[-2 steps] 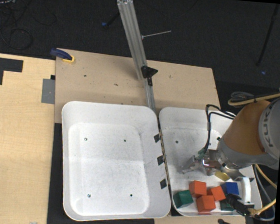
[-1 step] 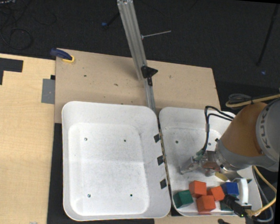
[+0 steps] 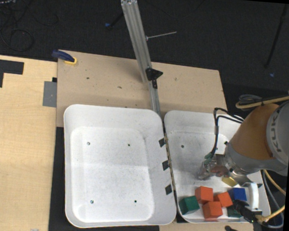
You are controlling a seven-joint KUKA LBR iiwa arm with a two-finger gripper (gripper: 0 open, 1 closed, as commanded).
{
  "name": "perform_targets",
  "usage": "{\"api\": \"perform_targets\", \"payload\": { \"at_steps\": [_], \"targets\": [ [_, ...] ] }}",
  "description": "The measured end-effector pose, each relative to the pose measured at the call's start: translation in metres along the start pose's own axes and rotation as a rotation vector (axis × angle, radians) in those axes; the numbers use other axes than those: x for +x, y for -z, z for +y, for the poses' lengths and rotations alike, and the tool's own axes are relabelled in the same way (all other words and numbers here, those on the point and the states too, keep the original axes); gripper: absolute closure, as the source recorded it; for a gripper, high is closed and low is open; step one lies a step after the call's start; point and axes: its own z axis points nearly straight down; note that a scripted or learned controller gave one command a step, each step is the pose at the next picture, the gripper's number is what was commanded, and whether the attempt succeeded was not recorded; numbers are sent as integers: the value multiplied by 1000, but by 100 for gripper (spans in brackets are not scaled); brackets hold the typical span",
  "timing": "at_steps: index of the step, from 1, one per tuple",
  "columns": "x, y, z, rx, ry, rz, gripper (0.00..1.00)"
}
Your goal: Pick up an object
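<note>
At the far left of the frame a light wooden table top [image 3: 11, 125] carries dark rectangular patches near its upper left part. Just right of it, a tan board [image 3: 107, 81] forms the bench surface, with a small blue and yellow clamp [image 3: 64, 56] at its upper left corner. A silver aluminium rail [image 3: 139, 41] rises at a slant from the board's middle toward the top of the frame, with a black bracket [image 3: 152, 74] partway down it.

The left bin [image 3: 78, 116] sits in the lower centre, a shallow white tray speckled with grey marks. Its right edge touches the right bin [image 3: 184, 122], and black clips [image 3: 164, 164] sit along the seam between them.

In the right bin, the objects cluster in the lower right corner: a green block [image 3: 189, 204], then an orange block [image 3: 205, 194], a larger orange block [image 3: 212, 210] below it, another orange block [image 3: 225, 199], a blue block [image 3: 238, 193] and a small yellowish piece [image 3: 229, 181] above it.

The gripper [image 3: 211, 169] hangs low over the right bin floor, just above and left of that cluster, close to the upper orange block but apart from it. It is blurred and dark, so I cannot tell how it is set or whether anything is in it. The grey arm with its orange band [image 3: 252, 135] comes in from the right edge, with black cables [image 3: 218, 125] looping beside it.
</note>
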Motion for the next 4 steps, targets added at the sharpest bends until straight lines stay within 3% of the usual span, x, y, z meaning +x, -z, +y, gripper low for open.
{"api": "perform_targets", "payload": {
  "at_steps": [3, 4],
  "targets": [
    [0, 140, 14, -6, 11, -4, 100],
    [57, 127, 11, 0, 14, 0, 100]
  ]
}}
